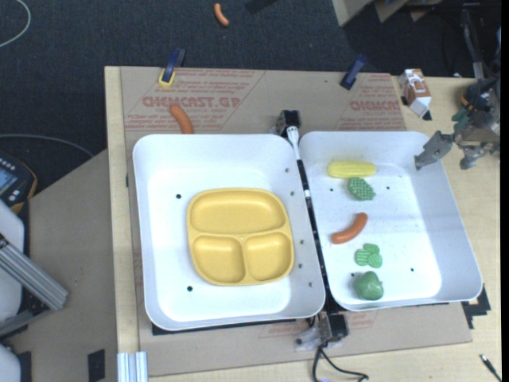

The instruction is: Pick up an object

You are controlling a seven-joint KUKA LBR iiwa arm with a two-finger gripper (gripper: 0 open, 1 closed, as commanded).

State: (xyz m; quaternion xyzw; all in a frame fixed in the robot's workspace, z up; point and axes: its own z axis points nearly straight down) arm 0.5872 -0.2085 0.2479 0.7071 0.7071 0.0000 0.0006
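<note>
The right bin (445, 237) holds a yellow corn cob (351, 169), a small green leafy piece (360, 188), an orange-red sausage (349, 228), a green broccoli-like piece (367, 255) and a green pepper (368, 286). My gripper (450, 154) hangs over the bin's far right corner, well to the right of the corn. Its fingers (429, 150) are spread apart and open, with nothing between them.
The left bin (159, 181) carries a yellow divided plate (238, 235). An orange sausage (181, 118) lies on the bench behind it, and another (221, 14) lies on the dark floor. Clamps (169, 68) (352, 72) grip the back edge. A small carton (415, 90) sits at the back right.
</note>
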